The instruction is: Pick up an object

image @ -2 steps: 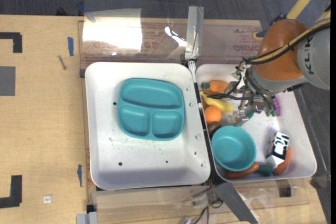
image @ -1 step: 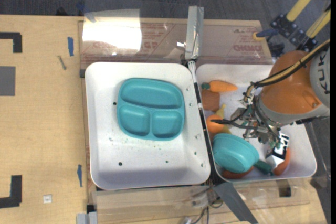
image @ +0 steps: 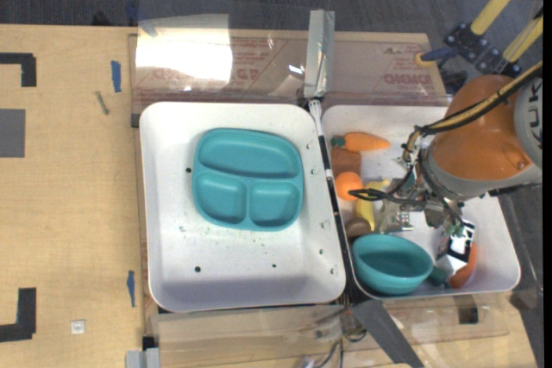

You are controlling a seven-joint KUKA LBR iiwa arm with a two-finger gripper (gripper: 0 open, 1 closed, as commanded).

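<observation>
We find two white bins side by side on the bench. The left bin (image: 164, 271) holds a teal divided plate (image: 248, 177), lying flat near its middle, with three compartments; a few dark specks sit on the bin floor around it.

The right bin (image: 504, 267) holds the clutter. Against its left wall we note an orange carrot-shaped piece (image: 366, 142) at the top, a brown item (image: 346, 161) just beneath it, an orange round item (image: 348, 185) below that, and a yellow banana-shaped piece (image: 366, 204) beside it. We cannot tell exactly what the brown item is, since it is small and partly covered by its neighbours. A teal bowl (image: 391, 262) stands upright at the front of this bin. A red-orange piece (image: 466, 265) lies at the lower right, partly behind wiring.

The arm enters from the right, its orange band (image: 474, 134) covering much of the bin's upper right. The gripper (image: 405, 202) hangs low over the middle of the right bin, just above the bowl and beside the banana-shaped piece. Cables and dark hardware crowd it, so we cannot tell how its jaws are set, nor whether anything is caught there.

The bin's right rim is cut off behind the arm.
</observation>
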